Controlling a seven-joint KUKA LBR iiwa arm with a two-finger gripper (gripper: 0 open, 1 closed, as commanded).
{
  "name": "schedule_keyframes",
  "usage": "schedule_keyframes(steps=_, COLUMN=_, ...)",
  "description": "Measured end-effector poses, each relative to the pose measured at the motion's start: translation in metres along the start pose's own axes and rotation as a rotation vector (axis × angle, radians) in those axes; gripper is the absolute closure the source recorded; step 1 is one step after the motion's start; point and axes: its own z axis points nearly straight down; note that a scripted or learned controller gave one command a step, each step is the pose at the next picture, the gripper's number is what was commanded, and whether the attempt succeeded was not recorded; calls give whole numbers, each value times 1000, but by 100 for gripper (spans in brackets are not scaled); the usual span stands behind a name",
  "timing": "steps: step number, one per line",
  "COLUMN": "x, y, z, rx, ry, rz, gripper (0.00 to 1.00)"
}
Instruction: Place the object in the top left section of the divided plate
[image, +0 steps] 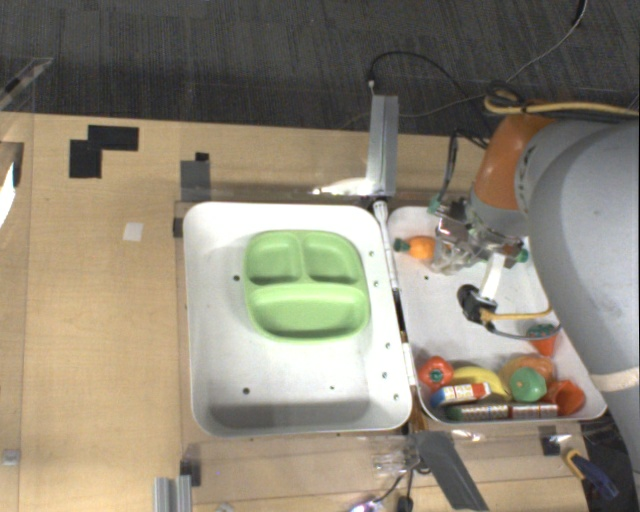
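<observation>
- The green divided plate (305, 285) sits in the left white bin (205, 340), toward the bin's far side and roughly centred across its width.
- The plate has two small sections side by side along its far edge and one wide section along its near edge. The top left section (273, 256) shows plain green.
- The right white bin (440, 325) lies just beside the left one, and their rims meet along the middle.
- The grey arm (585, 250) comes in from the right, with its orange band (500, 160) above the wrist, and it covers much of the right bin's right side.
- The gripper (455, 250) is low over the far-left part of the right bin. The view does not show whether it is open or closed.
- A small orange object (421, 247) lies in the right bin close to its far-left corner, just beside the gripper on the plate's side. Whether the two touch cannot be told, and nothing shows it as gripped.
- Other toys crowd the right bin's near edge:
  - a red tomato (435, 372) on the left
  - a yellow banana (480, 379) next to the tomato
  - a round green fruit (527, 384) further right
  - an orange cup-like piece (568, 397) in the near-right corner
  - a small red-labelled bottle (466, 394) and a dark stick-shaped item (505, 411) lying along the rim in front of them
- Both bins rest on the pale wooden bench (90, 330).
</observation>
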Motion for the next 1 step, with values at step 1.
schedule_keyframes(steps=1, x=-85, y=-11, z=-1, rx=-2, ry=-3, rz=-331, gripper=100)
